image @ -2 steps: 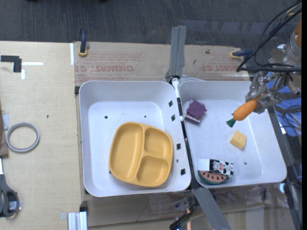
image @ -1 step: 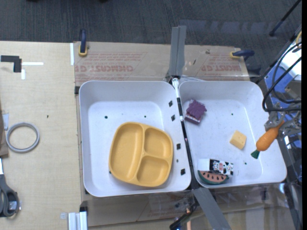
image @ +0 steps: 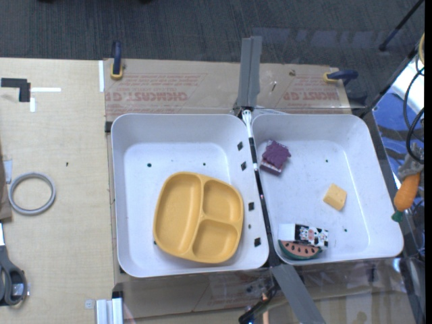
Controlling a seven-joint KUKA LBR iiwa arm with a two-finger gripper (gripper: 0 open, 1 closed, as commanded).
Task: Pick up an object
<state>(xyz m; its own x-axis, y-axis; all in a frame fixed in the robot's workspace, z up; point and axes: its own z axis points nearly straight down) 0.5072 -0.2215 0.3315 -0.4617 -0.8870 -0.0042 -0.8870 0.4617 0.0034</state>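
The right bin holds several small items. A purple block lies near its left wall at the back. A yellow cheese-like wedge sits toward the middle right. At the front left, a small black-and-white carton lies against a watermelon slice. An orange carrot-shaped piece with a green end rests at the bin's right rim. The left bin holds a yellow divided plate.
A grey divider bar runs back from where the bins meet. Cardboard with clamps lies behind the bins. On the wooden bench to the left lie a grey ring and scissors. Cables hang at the right edge.
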